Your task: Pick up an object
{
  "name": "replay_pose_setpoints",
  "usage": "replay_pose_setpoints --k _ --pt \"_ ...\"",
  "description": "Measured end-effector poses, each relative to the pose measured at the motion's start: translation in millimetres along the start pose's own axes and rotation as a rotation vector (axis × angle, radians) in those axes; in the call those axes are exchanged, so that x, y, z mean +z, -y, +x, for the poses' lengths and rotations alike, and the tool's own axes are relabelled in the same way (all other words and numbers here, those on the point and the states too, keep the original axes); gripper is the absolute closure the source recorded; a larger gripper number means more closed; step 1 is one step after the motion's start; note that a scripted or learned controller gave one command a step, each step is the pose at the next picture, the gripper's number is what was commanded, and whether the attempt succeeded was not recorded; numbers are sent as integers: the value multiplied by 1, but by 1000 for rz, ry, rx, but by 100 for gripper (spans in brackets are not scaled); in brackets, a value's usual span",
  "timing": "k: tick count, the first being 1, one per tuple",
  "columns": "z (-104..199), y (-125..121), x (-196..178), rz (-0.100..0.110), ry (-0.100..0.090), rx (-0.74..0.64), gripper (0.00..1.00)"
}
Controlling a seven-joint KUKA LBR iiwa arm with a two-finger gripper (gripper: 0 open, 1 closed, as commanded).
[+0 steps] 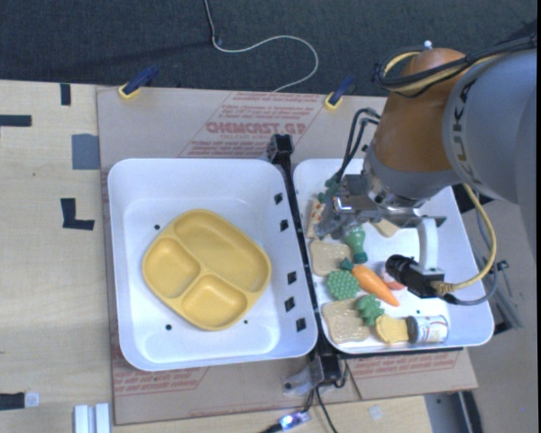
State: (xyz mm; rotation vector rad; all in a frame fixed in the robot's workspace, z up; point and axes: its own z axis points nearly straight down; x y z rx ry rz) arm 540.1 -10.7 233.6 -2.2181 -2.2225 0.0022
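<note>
I have the arm low over the right bin [464, 327], wrist hanging above the bin's upper left part. The jaws [353, 213] sit somewhere beneath the wrist housing; I cannot tell how far open they are, nor whether anything is between them.

Nearest candidates: a small green piece [355, 242] just below the wrist, and the carrot [376, 283] a little further toward the front. The carrot lies flat, its long axis diagonal, green end toward the bin's middle-left, tip toward the front right. It touches or nearly touches the green bumpy toy [342, 282].

Risks, as I judge them:
- Clutter. The toys are packed close, so a descent could nudge neighbours or pinch two at once.
- A closure along the carrot's long axis would likely slip off; across it looks safer.
- The divider wall is close to the wrist; collision possible.

The left bin [126, 242] holds a yellow sectioned tray [207, 267], well apart.
</note>
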Motion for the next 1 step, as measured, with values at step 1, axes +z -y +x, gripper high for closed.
replay_pose_setpoints --k 1 --pt "2 7 17 1 1 1 100"
